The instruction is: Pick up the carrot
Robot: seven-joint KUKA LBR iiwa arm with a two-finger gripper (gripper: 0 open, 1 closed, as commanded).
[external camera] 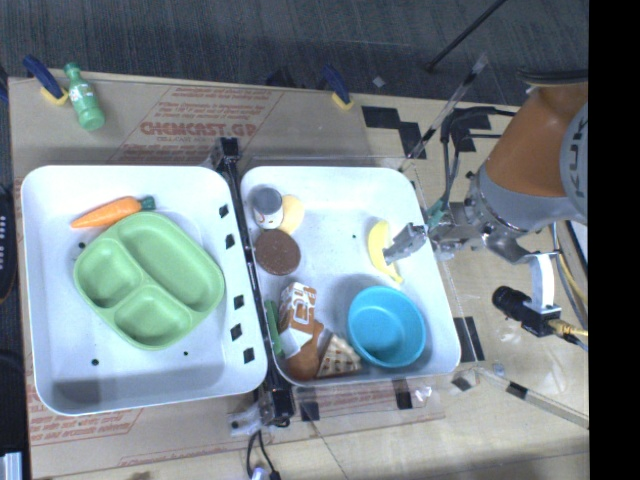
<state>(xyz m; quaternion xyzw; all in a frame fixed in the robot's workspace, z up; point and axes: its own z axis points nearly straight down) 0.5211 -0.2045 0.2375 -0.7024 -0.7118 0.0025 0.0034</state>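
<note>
The orange carrot (108, 211) with a green top lies in the far left corner of the left bin (40, 298), just beyond the green divided plate (150, 278). My gripper (405, 240) hangs over the right side of the right bin (330, 183), right beside a yellow banana (378, 250). That puts it far to the right of the carrot, with the bin divider between them. I see nothing held in the gripper.
The right bin also holds a small tin (265, 205), a brown disc (278, 254), a blue bowl (386, 326) and a cone with wrapped items (312, 340). A green bottle (85, 98) stands on the bench beyond the left bin.
</note>
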